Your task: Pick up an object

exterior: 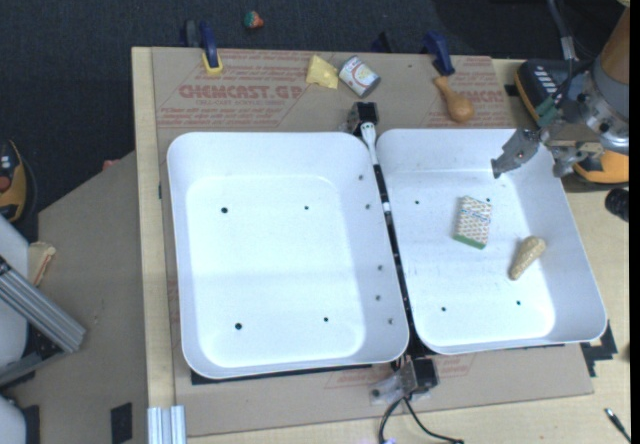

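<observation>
Two objects lie in the right bin [585,272]: a patterned sponge [474,222] and, near it, a tan lump [526,256]. Fingers spread and grasping nothing, the gripper [535,154] hovers over that bin's far right corner.

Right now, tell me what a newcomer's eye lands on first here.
The two white bins side by side: the left bin and the right bin, which holds a patterned sponge and a tan oblong object. Next, the gripper over the right bin's upper right corner, holding nothing.
</observation>
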`<state>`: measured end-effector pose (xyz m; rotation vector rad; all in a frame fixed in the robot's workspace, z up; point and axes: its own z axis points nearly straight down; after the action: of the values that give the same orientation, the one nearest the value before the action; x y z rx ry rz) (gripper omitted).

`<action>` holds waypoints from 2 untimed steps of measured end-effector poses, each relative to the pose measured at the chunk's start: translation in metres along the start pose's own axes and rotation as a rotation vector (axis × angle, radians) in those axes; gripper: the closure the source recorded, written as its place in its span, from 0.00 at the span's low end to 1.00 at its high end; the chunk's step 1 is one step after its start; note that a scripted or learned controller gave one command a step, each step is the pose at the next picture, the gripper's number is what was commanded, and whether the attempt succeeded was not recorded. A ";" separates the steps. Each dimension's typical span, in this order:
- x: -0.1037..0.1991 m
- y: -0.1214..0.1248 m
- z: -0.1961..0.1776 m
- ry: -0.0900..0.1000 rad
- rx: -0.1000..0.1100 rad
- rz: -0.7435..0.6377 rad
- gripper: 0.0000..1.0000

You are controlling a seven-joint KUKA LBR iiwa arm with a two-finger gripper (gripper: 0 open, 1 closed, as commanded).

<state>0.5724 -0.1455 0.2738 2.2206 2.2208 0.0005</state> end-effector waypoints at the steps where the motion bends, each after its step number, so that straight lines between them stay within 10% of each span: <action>1: -0.044 -0.020 0.095 0.002 0.012 0.005 0.00; 2: 0.004 -0.017 0.186 0.006 0.010 -0.004 0.00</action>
<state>0.5557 -0.1415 0.0877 2.2244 2.2330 -0.0049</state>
